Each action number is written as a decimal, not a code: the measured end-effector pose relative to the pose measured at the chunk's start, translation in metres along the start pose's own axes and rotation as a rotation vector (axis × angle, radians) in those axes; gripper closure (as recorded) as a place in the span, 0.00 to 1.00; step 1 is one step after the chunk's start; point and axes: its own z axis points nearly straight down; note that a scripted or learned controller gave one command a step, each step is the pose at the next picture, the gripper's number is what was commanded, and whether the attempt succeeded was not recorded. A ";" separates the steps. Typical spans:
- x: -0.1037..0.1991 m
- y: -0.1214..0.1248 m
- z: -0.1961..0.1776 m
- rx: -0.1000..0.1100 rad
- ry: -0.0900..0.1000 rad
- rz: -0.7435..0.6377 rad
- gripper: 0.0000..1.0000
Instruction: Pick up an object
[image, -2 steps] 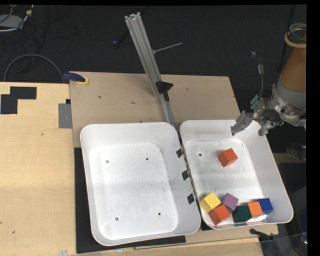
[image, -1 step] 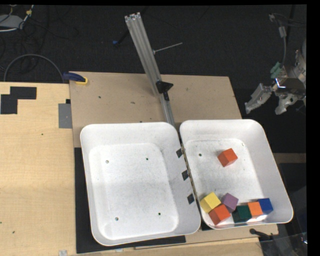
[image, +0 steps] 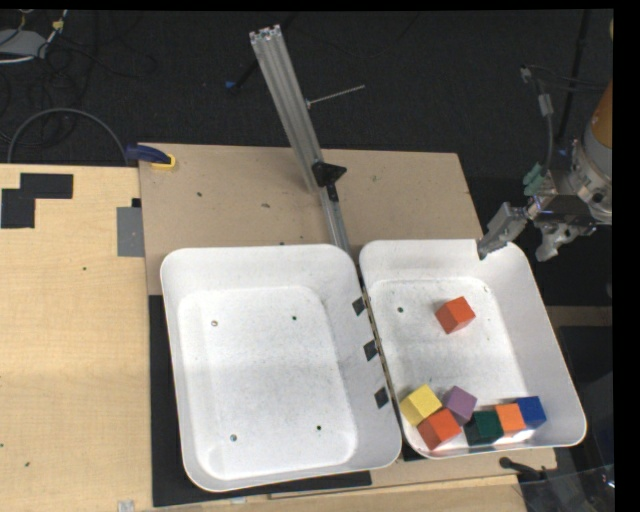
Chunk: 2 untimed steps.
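Note:
The right bin (image: 545, 330) holds an orange-red cube (image: 455, 314) alone near its middle. Along its front wall lie a yellow cube (image: 421, 402), a purple cube (image: 460, 401), a red cube (image: 439, 428), a dark green cube (image: 484, 427), an orange cube (image: 511, 417) and a blue cube (image: 531, 409). My gripper (image: 522, 236) hangs at the bin's far right corner, above the rim, well away from the cubes. Its fingers are spread apart and hold nothing.
The left bin (image: 190, 275) sits beside the right one, with black clips (image: 368, 349) along the shared edge. A slanted aluminium rail (image: 295, 115) rises behind the bins. The arm comes in from the upper right.

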 end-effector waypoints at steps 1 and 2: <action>0.019 -0.013 -0.098 -0.013 -0.001 0.002 0.00; 0.009 0.016 -0.024 0.003 -0.001 0.006 0.00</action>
